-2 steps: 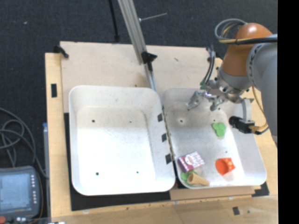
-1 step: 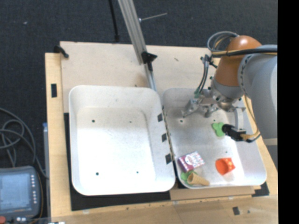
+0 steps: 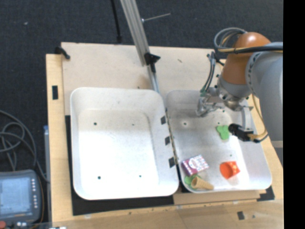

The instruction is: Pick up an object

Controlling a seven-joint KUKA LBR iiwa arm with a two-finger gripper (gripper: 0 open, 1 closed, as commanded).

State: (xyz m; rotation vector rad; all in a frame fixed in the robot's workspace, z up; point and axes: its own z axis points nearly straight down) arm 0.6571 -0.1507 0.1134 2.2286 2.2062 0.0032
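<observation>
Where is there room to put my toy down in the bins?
The left bin has a wide bare floor. In the right bin, it's crowded near the front: purple packet, ice-cream cone toy, orange toy. The hand hangs over its back.

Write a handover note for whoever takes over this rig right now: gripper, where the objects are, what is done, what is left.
Gripper: low over the far part of the right bin, nothing seen between its fingers.
Objects, all in the right bin: green piece near the gripper, orange block toward the near side, purple and white packet by the left wall, cone in the near left corner.
Done: nothing picked up yet.
Left: grasp one object and lift it; the green piece lies closest.
</observation>
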